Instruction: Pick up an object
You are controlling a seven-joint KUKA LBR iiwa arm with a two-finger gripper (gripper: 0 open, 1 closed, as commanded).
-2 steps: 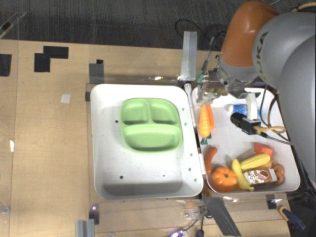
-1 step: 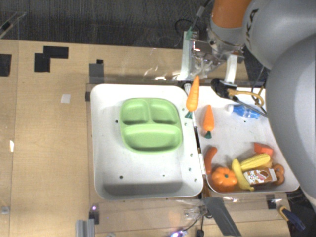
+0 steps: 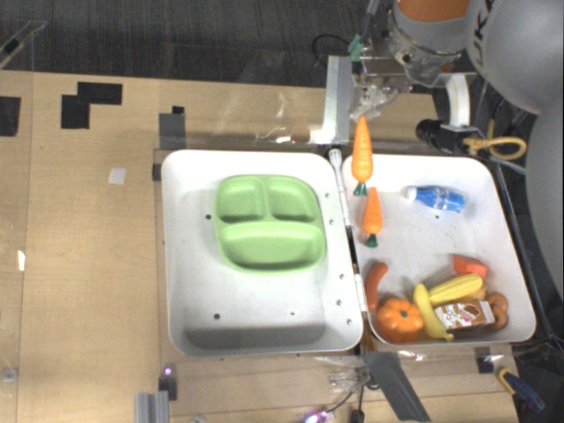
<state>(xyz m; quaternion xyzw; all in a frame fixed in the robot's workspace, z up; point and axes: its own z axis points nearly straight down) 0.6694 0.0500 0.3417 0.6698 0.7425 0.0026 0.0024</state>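
A carrot hangs upright near the top centre of the frame, its upper end pinched between the fingers of the gripper, its green tip pointing down over the far-left corner of the right bin — the gripper is closed on it. The arm comes in from the upper right, grey with an orange band above the wrist.

Just below the hanging carrot a second carrot lies in the right bin close to its left wall. Toward the bin's upper right lies a small blue-and-white bottle, apart from the rest. The near end of this bin is crowded: a reddish sausage beside the left wall, an orange pumpkin-like toy below it, a yellow banana touching that, a corn cob, a brown carton and a small red-orange piece above them.

The left bin — side by side with the right one — holds a green divided plate with three compartments, lying in its upper half.
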